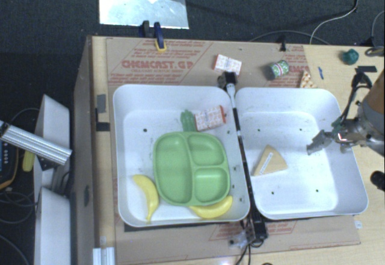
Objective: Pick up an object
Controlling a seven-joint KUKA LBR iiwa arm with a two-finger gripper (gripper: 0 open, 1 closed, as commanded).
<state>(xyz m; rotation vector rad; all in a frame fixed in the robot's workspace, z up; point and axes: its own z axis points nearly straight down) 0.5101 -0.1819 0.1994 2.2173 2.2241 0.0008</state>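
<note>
A tan wedge [269,161] that looks like a slice of cheese lies in the right bin [301,197], near its left wall. My gripper [322,140] hangs over the right side of that bin, to the right of the wedge and apart from it, with nothing seen in it. In the left bin [129,137] a green divided plate [191,167] rests with one yellow banana [147,194] at its lower left and another [212,208] along its front edge. A small red-and-white box [209,117] and a green item [188,120] lie just behind the plate.
On the bench behind the bins sit a white packet [227,64], a small green can [278,68] and a teal object [351,56]. A black divider [237,131] runs between the two bins. The arm [370,119] enters at the right edge.
</note>
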